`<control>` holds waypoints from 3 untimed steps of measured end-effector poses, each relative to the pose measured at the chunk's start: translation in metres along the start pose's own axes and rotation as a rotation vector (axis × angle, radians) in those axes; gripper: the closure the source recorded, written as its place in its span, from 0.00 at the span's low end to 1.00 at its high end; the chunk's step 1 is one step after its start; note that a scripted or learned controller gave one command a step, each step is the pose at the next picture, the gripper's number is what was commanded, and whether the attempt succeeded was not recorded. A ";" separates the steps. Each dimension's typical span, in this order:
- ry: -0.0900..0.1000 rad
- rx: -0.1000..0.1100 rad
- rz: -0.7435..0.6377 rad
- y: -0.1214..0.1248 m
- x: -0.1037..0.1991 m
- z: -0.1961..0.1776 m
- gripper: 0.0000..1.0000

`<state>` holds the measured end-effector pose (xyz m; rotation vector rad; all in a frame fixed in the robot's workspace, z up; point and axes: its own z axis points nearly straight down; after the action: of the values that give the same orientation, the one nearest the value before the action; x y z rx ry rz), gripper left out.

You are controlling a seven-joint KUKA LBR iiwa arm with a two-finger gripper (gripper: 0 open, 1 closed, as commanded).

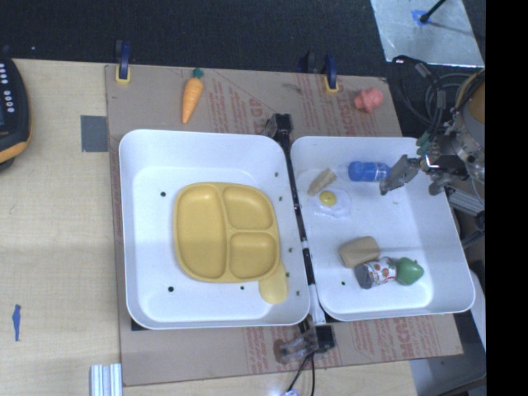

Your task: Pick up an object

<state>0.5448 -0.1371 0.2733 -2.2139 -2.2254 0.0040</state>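
Observation:
My gripper [417, 180] hangs over the right bin's [445, 246] upper right part, open, with nothing between its fingers. A blue bottle [367, 171] lies just left of the nearer finger [396, 176], apart from it. Further left are a tan wedge [322, 180] and a fried-egg toy [330, 199]. Near the bin's front lie a brown block [359, 250] and a small can with a green top [388, 272].
The left bin [148, 221] holds a yellow divided plate [227, 231] and a yellow lump [274, 287] at its front right corner. A toy carrot [191, 97] and a pink object [369, 99] lie on the cardboard behind the bins.

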 end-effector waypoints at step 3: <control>-0.002 0.000 0.001 -0.031 0.010 0.172 1.00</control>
<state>0.5131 -0.1270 0.1017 -2.2160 -2.2250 0.0058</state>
